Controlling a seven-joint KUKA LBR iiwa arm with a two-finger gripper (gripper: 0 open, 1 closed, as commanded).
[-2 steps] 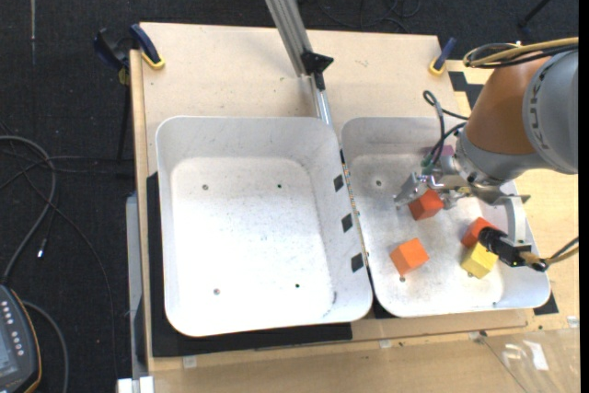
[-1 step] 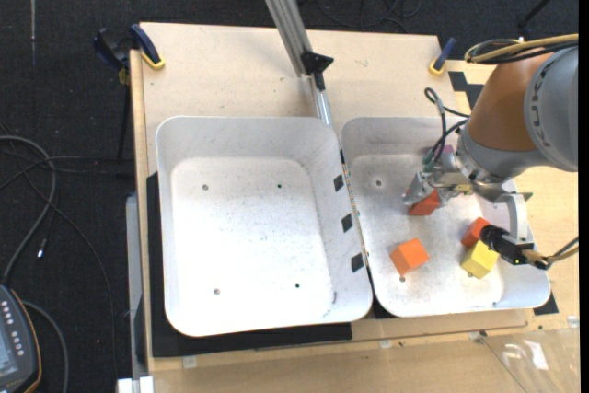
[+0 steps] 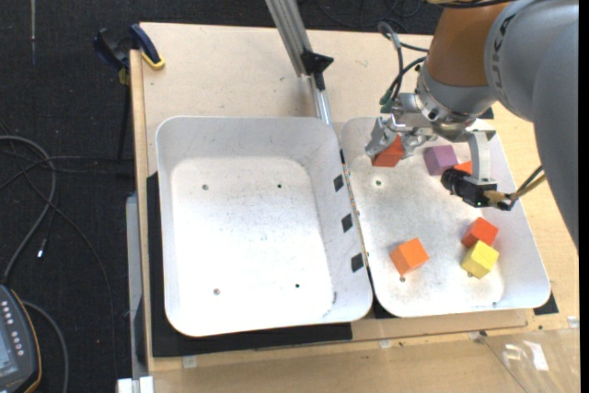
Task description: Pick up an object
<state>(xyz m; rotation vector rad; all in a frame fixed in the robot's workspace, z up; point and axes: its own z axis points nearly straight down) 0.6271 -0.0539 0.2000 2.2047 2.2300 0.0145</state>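
Fingers (image 3: pixel 394 141) closed on red block (image 3: pixel 388 153) near right bin's (image 3: pixel 442 294) back-left corner; left bin (image 3: pixel 184 133) alongside.

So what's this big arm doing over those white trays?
The grey arm reaches into the right bin, trying to pick up one of the small blocks there. Its tool is low at the bin's far end, right at a red-orange block; whether it actually grips that block can't be told. A purple block sits beside it. An orange block, another red-orange one and a yellow one lie nearer.
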